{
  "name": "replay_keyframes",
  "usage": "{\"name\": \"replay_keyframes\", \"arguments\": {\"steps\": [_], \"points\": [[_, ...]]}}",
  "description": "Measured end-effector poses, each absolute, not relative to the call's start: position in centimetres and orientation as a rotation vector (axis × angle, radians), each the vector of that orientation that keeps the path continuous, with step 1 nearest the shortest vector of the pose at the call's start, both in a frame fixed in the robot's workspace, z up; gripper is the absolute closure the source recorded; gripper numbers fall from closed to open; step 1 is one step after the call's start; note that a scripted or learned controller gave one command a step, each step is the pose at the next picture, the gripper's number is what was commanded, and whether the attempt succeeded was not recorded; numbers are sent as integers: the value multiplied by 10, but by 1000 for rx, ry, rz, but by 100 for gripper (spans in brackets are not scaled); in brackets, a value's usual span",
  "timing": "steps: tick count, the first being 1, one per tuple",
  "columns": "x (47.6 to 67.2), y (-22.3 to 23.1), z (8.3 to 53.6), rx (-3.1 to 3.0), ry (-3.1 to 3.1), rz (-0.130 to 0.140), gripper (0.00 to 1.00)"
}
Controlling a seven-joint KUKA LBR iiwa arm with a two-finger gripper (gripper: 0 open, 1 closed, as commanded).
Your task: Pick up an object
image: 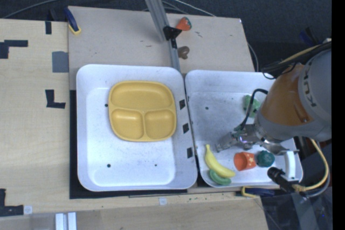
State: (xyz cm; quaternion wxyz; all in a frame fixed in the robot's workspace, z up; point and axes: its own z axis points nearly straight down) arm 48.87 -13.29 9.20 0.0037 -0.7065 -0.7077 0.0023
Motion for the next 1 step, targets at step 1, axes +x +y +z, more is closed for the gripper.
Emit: {"name": "replay_keyframes", "arguments": {"steps": [1], "points": [[489, -133, 90, -2221, -2222, 2, 0]]}}
